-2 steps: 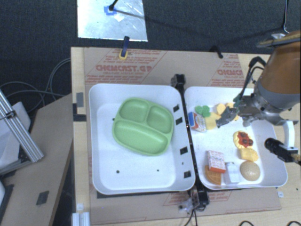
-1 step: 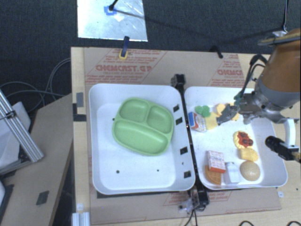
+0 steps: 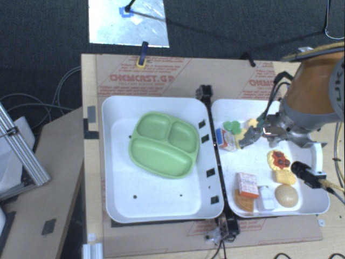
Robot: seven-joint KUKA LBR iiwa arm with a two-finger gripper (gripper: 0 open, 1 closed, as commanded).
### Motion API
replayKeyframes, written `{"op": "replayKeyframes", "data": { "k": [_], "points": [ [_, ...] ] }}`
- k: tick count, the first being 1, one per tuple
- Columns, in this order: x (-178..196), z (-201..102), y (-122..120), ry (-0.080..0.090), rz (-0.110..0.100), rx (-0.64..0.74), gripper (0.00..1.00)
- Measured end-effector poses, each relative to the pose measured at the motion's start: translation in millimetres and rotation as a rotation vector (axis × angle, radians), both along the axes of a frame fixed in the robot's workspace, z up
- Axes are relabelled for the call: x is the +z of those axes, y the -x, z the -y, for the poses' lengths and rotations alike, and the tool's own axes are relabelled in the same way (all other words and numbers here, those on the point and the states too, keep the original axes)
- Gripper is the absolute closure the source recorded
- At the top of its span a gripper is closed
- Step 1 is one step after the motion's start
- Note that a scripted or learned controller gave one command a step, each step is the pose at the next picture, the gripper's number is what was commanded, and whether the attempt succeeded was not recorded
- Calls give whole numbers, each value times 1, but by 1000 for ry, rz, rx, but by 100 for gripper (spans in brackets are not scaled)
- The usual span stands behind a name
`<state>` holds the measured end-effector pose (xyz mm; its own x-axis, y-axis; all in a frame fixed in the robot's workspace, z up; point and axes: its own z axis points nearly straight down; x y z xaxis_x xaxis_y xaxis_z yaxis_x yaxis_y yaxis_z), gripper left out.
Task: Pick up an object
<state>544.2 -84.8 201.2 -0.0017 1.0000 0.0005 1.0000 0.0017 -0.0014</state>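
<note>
Camera view: arm [image 3: 315,90] comes in from the right edge of the frame, and the gripper [image 3: 249,138] sits low over the upper-left part of the right bin [image 3: 242,109]. Can't tell if the jaws are open or closed: the tip is a dark blur from this angle, and nothing is visibly clamped in it.

Pick candidates are all in the right bin:
- small white packet [image 3: 227,140] with red and blue print, just left of the gripper tip, close to the bin's left wall
- green piece [image 3: 232,127] just above the packet
- yellow piece [image 3: 252,124] right of the green piece, just above the gripper
- pizza-slice toy [image 3: 279,159] right of centre, with a yellow block [image 3: 284,176] just below it
- tan round item [image 3: 287,195] at lower right
- red-and-white box [image 3: 248,184] at lower left, with an orange-brown piece [image 3: 243,203] at its lower edge
- white wrapper [image 3: 265,194] between the box and the tan round item

Left bin [image 3: 156,196] holds a green divided plate [image 3: 164,144], lying flat in its upper middle, well apart from the gripper.
</note>
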Motion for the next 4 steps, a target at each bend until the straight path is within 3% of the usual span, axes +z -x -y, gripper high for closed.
{"op": "replayKeyframes", "data": {
  "k": [2, 3, 4],
  "points": [
    [-113, 1, -6, -1, -3, -1, 0],
    [-99, 1, -8, 0, 3, 0, 100],
    [-56, -2, -8, 1, 6, 2, 100]
  ]
}}
